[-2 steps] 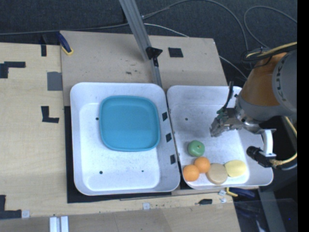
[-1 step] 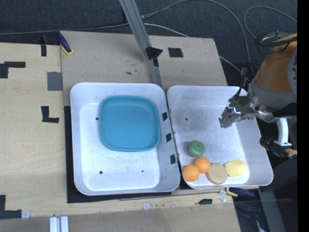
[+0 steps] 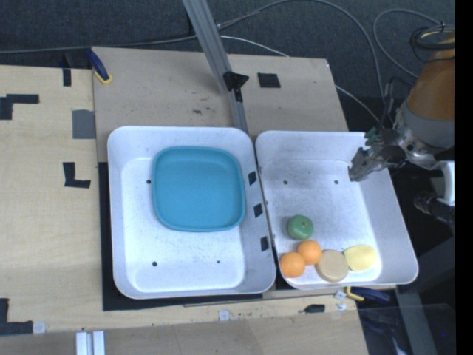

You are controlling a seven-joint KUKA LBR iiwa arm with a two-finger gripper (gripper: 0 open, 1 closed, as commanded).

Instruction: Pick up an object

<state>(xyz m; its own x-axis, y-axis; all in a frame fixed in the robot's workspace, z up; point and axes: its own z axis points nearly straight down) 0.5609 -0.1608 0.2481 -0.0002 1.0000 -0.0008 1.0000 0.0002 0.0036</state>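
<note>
Blue plate (image 3: 198,188) in left bin (image 3: 129,198); fruit pieces (image 3: 318,254) in right bin (image 3: 325,168).

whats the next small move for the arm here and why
Probably swing the tool toward the near end of the right bin and stop above the green ball. The tool sits at the bin's far right rim with nothing between its fingers, while all the small items cluster at the near end; the green one stands most apart.

Two white bins (image 3: 122,198); one blue plate (image 3: 198,188); five small round items (image 3: 323,255)
</note>
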